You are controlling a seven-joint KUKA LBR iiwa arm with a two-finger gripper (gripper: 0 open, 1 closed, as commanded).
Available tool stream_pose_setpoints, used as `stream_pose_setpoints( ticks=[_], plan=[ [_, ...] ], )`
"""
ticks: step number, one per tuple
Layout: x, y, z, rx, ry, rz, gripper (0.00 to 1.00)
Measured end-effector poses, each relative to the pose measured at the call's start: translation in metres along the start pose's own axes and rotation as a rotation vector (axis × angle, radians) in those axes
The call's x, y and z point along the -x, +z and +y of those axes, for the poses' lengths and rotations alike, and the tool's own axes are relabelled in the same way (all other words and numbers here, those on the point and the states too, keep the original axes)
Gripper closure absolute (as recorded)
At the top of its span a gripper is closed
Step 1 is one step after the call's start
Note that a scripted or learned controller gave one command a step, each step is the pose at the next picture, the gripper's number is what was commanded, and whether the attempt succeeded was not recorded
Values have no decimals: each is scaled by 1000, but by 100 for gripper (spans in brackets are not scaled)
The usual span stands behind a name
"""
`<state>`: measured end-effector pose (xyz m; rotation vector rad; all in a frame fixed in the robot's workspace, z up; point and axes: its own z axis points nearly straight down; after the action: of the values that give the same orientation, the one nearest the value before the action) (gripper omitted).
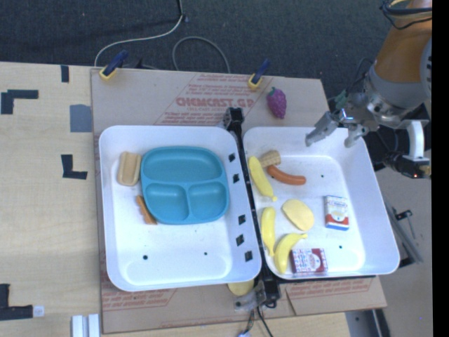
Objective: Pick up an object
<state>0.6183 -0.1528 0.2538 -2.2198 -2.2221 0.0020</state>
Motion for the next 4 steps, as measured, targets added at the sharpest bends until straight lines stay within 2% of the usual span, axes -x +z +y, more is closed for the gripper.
stream_pose_setpoints(
  ticks=[1,2,3,4],
  plan=[
    [-10,126,24,-9,-2,2,0],
    [-32,170,-51,3,1,-2,0],
    [-43,167,-3,6,1,-10,0],
    [-44,169,49,-11,0,-14,0]
  ],
)
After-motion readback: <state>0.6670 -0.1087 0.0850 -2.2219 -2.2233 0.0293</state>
